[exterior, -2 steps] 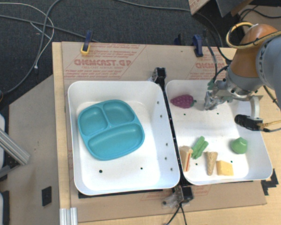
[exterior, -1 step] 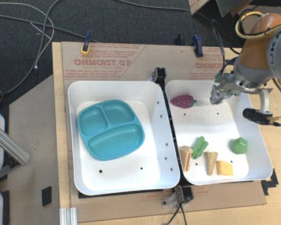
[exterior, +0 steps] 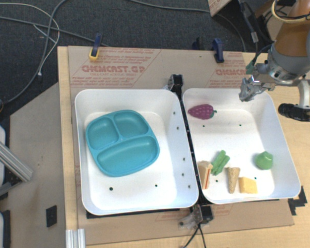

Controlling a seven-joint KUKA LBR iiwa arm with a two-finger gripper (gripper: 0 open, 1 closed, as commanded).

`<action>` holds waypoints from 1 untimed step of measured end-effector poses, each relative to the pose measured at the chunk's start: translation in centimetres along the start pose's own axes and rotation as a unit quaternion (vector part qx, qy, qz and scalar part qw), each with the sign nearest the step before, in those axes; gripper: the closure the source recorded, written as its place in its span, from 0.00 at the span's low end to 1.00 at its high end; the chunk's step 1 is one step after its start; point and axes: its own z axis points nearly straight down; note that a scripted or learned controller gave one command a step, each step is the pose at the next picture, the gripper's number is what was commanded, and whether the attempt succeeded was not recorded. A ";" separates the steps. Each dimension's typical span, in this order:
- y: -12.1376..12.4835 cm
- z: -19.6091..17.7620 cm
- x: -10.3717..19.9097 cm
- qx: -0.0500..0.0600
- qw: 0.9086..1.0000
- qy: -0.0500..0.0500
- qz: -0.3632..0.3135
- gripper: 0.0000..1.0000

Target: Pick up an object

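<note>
Hovering fingers (exterior: 249,91), perhaps empty, above right bin's (exterior: 279,138) far rim.

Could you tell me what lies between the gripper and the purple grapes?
Bare white bin floor separates the gripper from the purple grapes in the camera view.

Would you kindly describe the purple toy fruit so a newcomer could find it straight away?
Start at the right-hand white bin, the one without the teal plate. The purple fruit lies alone near its far left corner, beside the divider. It is the only purple item; the other toys cluster along the near edge.
</note>
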 end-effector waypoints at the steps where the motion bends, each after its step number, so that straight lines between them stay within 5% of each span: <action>1: 0.2 -5.6 0.0 0.000 1.000 0.000 0.000 1.00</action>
